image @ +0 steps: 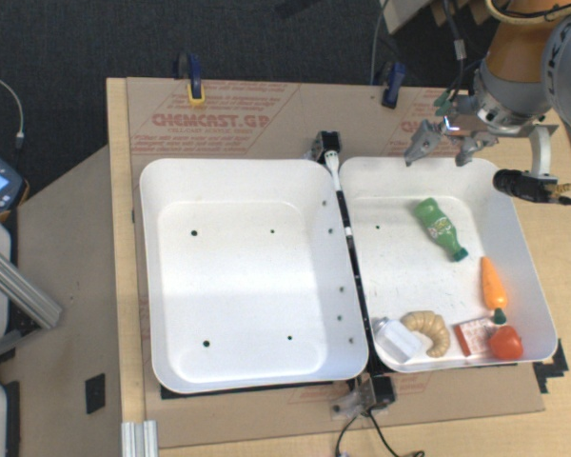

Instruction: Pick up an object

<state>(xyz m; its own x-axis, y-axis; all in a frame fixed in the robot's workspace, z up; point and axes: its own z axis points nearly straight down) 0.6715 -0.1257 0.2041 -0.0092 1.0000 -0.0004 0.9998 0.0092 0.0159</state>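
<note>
Cardboard-covered worktop [266, 112] carries two white bins. Pincer [447, 146] hovers, fingers apart, holding nothing, above right bin's [528, 246] far edge. Green bottle [441, 228] lies mid-bin, probably light, rigid, slippery; grasp across its body.

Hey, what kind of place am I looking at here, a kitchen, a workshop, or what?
Most likely a robotics lab bench set up for grasping trials. A robot arm's gripper hangs over two white bins, toy food such as a green bottle and a carrot lies in the right one, and clamps pin the board down.
</note>
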